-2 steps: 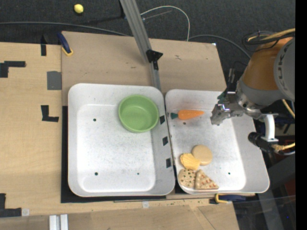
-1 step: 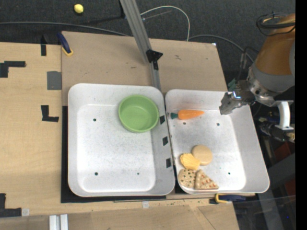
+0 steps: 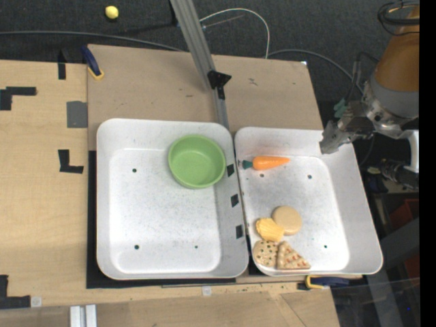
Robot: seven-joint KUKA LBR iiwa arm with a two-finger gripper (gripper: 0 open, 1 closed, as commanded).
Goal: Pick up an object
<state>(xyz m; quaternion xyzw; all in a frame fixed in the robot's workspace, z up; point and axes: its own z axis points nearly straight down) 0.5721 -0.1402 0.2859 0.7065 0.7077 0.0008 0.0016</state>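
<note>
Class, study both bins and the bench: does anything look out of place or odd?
One thing stands out: a small yellow ball lies on the dark floor beyond the bench, far from both bins. The green bowl, carrot and biscuits sit inside their bins.

You are looking down on a pale wooden tabletop (image 3: 41,182) marked with short black tape strips (image 3: 67,161) and a grey patch (image 3: 77,114). A brown board (image 3: 157,80) lies across its far part. Beyond it the floor is dark carpet (image 3: 286,12), where a small yellow ball (image 3: 112,11) rests. A grey metal pole (image 3: 193,29) slants in from above.
</note>
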